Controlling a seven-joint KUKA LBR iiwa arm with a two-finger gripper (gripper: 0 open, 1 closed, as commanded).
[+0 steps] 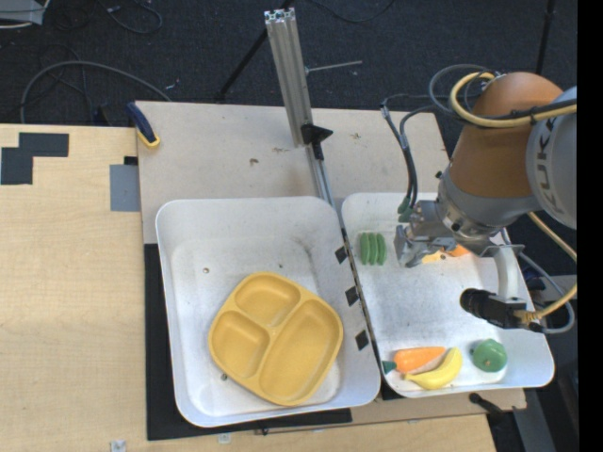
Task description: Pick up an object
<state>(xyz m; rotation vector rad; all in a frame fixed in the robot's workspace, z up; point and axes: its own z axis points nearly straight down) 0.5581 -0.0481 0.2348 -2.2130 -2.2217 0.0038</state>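
On the left we have the left bin, and in it a yellow divided plate, three compartments, lying flat toward the near side. Moving across the divider into the right bin, we find a green ridged toy, perhaps a pea pod, close to the far left wall. Just right of it hangs the gripper, low over the bin floor beneath the orange wrist of the arm. How wide it stands we cannot tell from up here, and we see nothing gripped. A small orange item peeks out beside it, mostly hidden. Along the near edge lie a carrot, a banana touching it, and a green round fruit. We judge this the approach: nothing picked yet. Next we'd want a target settled and a descent squarely over it.
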